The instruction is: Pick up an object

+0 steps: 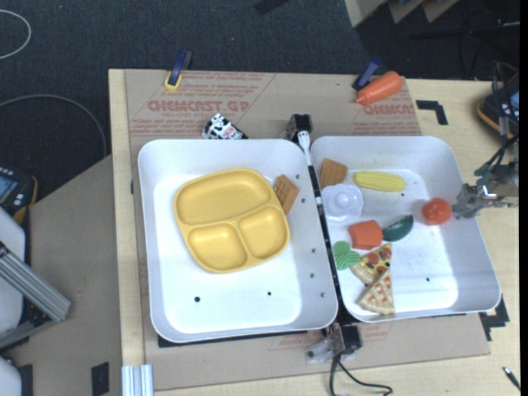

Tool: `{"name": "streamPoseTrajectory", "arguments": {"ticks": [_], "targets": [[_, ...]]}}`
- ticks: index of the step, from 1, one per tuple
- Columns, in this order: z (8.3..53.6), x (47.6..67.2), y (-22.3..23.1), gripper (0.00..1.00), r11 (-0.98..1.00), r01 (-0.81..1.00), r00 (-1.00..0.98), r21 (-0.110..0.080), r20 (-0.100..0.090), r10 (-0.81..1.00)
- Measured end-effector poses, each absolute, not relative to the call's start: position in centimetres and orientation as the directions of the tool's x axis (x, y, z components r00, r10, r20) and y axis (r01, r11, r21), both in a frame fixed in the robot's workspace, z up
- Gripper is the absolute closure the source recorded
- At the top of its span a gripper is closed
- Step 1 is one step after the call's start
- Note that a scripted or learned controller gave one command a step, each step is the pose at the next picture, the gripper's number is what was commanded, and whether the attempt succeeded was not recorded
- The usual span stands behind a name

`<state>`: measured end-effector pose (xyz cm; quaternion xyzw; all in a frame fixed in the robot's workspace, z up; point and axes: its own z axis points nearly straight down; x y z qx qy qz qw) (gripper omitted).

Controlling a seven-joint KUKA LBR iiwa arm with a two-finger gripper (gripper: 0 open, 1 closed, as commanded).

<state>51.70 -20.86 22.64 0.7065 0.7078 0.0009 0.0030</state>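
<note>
Gripper (472, 198) hovering at the right bin's far edge, a red tomato (436, 212) lying just beside it.

From where I'm standing, the arm is reaching in from the right and its tip is sitting over the rim of the right bin (483, 262), but it is too small and dark for me to tell how it is set, and nothing is showing in its grasp. The tomato is resting inside that bin, just to the left of the tip and a touch nearer the front, so I'm guessing the next move is a short shift leftward and down. Being round, it is offering no long axis to line up with. The corn cob (379, 181) and the green piece (398, 228) are lying farther left.
</note>
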Motion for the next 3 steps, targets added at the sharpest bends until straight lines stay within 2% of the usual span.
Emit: {"name": "streamPoseTrajectory", "arguments": {"ticks": [3], "targets": [[20.6, 60.0, -7.6, 1.0, 0.006, 1.0, -0.006, 0.004, 0.0, 1.0]]}}
